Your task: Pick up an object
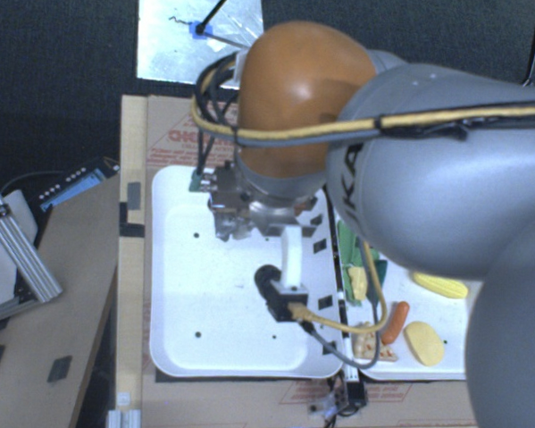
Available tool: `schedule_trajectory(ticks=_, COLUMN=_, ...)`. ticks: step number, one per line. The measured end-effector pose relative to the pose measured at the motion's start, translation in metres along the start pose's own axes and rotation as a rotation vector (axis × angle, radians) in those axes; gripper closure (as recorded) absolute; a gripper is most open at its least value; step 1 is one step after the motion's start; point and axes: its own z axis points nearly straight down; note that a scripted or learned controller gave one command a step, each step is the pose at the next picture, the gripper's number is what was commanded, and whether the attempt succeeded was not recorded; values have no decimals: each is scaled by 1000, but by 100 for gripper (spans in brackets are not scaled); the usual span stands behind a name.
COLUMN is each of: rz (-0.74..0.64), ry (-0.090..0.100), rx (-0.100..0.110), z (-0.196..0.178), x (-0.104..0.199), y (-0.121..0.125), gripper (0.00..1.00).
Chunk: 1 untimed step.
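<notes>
My gripper [234, 218] hangs low over the back part of the left white bin [185, 338], under the big orange wrist band. I see nothing held under it, and the arm hides much of the bin floor behind it. The loose objects lie in the right bin [447, 370]: a long yellow piece [440, 285], a rounded yellow piece [424, 343], an orange-red sausage shape [394, 321], a green item [373, 264] with a pale yellow one [358, 283] by the dividing wall, and a small tan piece [368, 348].
The grey arm covers most of the right bin from above. Brown cardboard [168, 141] lies beneath both bins. A metal rail [19, 254] and a blue-black device [72, 183] sit left of the bench. A silvery sheet [183, 30] lies at the back.
</notes>
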Motion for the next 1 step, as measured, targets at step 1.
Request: schedule_trajectory(ticks=1, rz=15, ry=-3, rx=-5, z=28, x=-18, y=91, gripper=100)
